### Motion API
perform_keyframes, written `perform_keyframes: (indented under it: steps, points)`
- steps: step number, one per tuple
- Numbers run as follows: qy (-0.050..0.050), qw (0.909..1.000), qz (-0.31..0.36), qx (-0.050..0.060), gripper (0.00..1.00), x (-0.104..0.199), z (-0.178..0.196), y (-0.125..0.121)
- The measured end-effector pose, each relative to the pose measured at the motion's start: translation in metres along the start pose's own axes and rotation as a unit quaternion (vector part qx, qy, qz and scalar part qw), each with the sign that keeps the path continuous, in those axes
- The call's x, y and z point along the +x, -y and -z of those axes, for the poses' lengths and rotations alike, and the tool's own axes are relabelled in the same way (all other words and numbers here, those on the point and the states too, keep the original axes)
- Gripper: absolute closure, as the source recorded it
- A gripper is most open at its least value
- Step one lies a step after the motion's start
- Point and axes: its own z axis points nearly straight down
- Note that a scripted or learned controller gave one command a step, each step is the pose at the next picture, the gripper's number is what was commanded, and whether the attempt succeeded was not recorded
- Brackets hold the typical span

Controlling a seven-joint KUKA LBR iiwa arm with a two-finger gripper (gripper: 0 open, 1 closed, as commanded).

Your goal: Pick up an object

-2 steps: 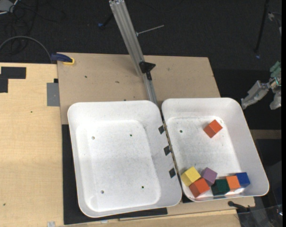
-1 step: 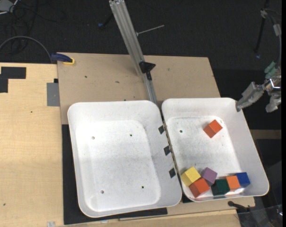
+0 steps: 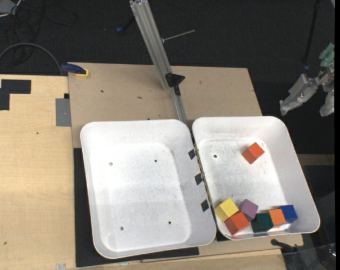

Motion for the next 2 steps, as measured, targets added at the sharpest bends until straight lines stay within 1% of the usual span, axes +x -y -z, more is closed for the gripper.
perform_keyframes:
  steps: [1, 2]
  points:
    - [0.000, 1.0000, 0.000, 0.006, 0.00, 0.005, -0.032, -0.091]
    - [0.000, 1.0000, -0.001, 0.007, 0.00, 0.023, -0.072, -0.135]
